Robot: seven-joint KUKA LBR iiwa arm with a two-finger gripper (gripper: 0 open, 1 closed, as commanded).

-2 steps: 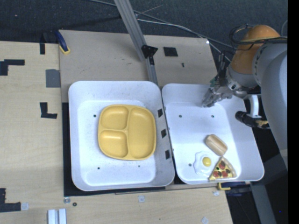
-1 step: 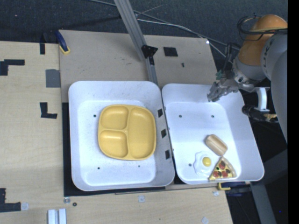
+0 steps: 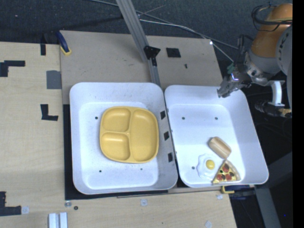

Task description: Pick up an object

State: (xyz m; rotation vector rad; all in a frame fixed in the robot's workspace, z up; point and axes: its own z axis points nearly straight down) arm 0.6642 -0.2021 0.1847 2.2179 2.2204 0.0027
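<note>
The left white plastic bin [image 3: 85, 127] holds a yellow three-compartment plate [image 3: 129, 134] at centre. In the right white bin [image 3: 190, 113], lower right corner, a tan bread roll [image 3: 219, 147] lies above a fried egg [image 3: 207, 166] and pizza slice [image 3: 226, 173], side by side.

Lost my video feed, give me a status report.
Pincer over right bin's far corner, nothing held. Bread roll, fried egg, pizza slice untouched at near corner. Nothing in the way.

End effector [image 3: 225, 91] low, arm bent.
</note>
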